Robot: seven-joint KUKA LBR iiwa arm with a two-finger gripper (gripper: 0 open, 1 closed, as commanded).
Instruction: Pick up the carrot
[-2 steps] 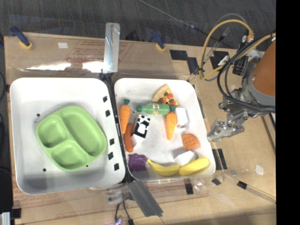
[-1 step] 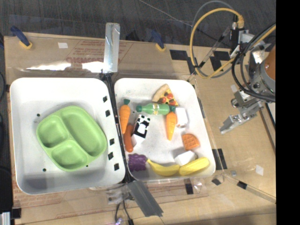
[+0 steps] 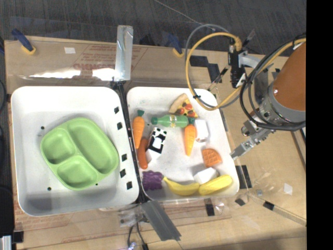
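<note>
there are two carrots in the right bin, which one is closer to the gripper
The carrot in the middle of the bin, just below the green bottle. The other carrot lies along the bin's left wall, farther from the gripper outside the right edge.

The arm [image 3: 291, 87] enters from the right edge of the camera view and occupies the upper right. Its orange band appears as a broad rounded mass at the far right, with a grey collar beneath it. Black cables and one yellow hose loop from the wrist area up and to the left, forming a wide arc. Below the collar, a grey metal assembly slants down and to the left, ending in the gripper [image 3: 244, 146], seen as a narrow pale tip. The tip points down-left at a slant. It sits low on the arm's left side. Finger separation cannot be resolved at this angle.
</note>
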